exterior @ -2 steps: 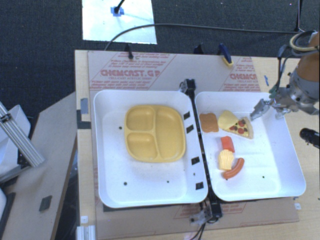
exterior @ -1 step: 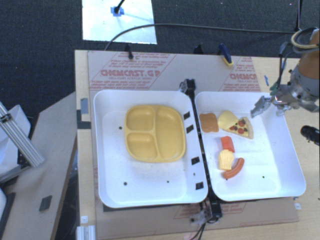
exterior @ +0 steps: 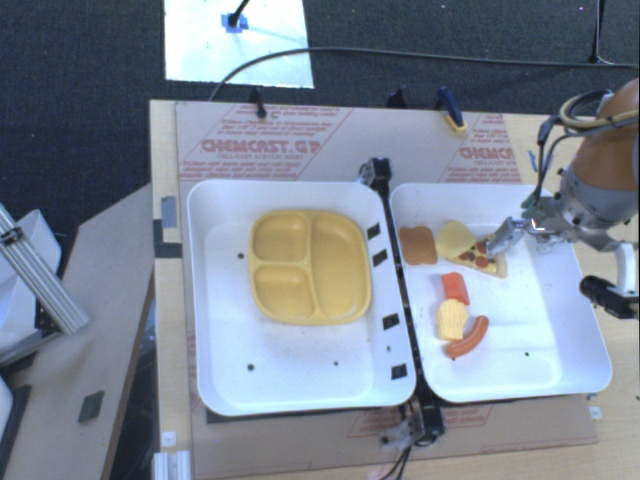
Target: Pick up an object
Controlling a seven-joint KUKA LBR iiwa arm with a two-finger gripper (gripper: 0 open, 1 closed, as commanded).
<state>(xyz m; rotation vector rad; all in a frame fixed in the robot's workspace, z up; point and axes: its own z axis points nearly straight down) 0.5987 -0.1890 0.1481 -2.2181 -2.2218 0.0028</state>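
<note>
Hand (exterior: pixel 503 236) lowered at the pizza slice (exterior: pixel 482 257) in the right bin (exterior: pixel 560 368); whether its fingers are spread cannot be told. Nearby lie a sausage (exterior: pixel 468 336), toast (exterior: pixel 418 245) and a yellow divided plate (exterior: pixel 308 266) in the left bin (exterior: pixel 225 368).

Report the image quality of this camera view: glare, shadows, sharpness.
Camera view: even, soft lighting; the white sheet on the dark floor is blown out, its surface detail lost. Both bins read bright but keep their edges. The yellow plate casts a faint shadow. Toy food such as the pizza slice looks slightly soft; the gripper is grainy.
</note>
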